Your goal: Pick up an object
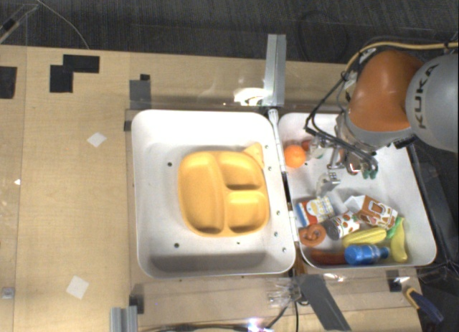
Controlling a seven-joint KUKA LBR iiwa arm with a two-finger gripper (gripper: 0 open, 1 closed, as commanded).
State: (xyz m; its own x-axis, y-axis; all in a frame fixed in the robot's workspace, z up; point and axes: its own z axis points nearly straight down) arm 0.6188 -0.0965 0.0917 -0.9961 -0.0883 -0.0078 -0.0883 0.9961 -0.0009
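While the end effector [332,174] hangs — grip state unclear — an orange ball [295,155] lies just left.

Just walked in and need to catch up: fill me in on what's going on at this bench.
A grey KUKA arm reaches in over the right bin, its end effector hanging above a pile of small items: an orange ball, a blue bottle, a banana. Nothing is visibly held. The left bin holds a yellow divided tray.
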